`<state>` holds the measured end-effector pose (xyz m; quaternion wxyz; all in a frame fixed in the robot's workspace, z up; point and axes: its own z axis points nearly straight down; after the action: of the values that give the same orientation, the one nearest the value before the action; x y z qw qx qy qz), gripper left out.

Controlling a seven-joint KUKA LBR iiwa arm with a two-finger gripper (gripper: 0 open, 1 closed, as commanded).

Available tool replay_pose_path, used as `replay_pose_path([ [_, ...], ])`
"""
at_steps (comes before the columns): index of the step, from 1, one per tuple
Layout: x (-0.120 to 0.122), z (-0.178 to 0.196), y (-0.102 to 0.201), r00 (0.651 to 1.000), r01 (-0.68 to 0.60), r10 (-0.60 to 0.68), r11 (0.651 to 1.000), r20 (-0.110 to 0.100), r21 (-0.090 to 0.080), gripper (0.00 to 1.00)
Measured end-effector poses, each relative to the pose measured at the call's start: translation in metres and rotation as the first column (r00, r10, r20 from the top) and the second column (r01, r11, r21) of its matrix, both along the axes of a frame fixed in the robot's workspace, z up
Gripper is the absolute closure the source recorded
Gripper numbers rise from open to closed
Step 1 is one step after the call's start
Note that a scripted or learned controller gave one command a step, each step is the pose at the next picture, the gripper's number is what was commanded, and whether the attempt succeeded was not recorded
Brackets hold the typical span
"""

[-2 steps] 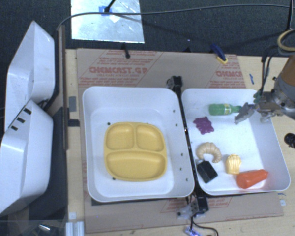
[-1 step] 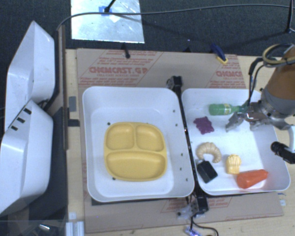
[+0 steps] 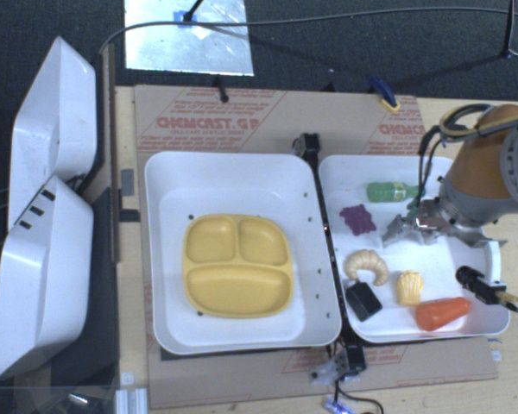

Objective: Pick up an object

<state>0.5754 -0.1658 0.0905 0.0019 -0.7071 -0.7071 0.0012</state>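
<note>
The right bin holds several small objects. A green bottle lies at the back, with a purple toy just left of it. A beige croissant, a black block, a yellow ridged piece and an orange carrot lie toward the front. My gripper hangs low over the middle of this bin, right of the purple toy and below the green bottle. I see nothing held in it.
The left bin holds a yellow divided plate. The grey arm with its orange band covers the right bin's back right corner. A black part of the arm juts over the bin near the carrot.
</note>
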Motion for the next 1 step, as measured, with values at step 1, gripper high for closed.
replay_pose_path([
  [1,0.002,0.0135,-0.0006,1.0,0.0,0.0,1.0,0.006,-0.001,1.0],
])
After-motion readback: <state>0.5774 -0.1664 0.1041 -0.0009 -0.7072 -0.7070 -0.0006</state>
